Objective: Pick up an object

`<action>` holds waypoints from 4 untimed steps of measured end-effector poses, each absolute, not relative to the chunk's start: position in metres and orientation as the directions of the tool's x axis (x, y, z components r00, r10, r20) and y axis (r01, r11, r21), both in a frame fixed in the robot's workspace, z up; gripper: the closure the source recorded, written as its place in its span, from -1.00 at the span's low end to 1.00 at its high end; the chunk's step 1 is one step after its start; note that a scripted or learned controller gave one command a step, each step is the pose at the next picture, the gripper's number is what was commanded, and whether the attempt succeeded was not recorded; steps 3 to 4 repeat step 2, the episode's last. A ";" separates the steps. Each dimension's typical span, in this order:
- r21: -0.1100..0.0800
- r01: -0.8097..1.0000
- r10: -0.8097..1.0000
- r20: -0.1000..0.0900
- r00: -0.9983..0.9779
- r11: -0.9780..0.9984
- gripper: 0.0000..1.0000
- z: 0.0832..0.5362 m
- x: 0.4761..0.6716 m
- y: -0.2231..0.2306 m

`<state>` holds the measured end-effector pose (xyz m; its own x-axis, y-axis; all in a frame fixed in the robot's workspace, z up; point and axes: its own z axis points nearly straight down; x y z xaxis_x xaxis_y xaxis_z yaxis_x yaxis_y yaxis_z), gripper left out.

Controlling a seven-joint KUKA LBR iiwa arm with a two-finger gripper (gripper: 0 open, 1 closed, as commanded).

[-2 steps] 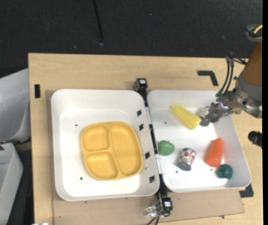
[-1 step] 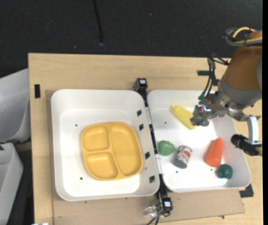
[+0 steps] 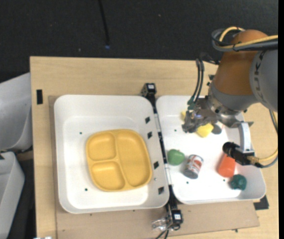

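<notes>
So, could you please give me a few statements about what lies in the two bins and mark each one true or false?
1. The yellow tray lies in the left bin. True.
2. The can stands upright in the left bin. False: it lies on its side in the right bin.
3. The pincer is over the right bin, at a yellow object. True.
4. The orange object rests on the yellow tray. False: it is in the right bin, next to a dark green object.
5. A light green object lies left of the can. True.
</notes>
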<state>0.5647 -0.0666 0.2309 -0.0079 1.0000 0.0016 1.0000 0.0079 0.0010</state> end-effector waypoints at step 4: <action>0.000 1.000 1.000 0.001 -0.007 0.007 1.00 0.228 0.566 0.039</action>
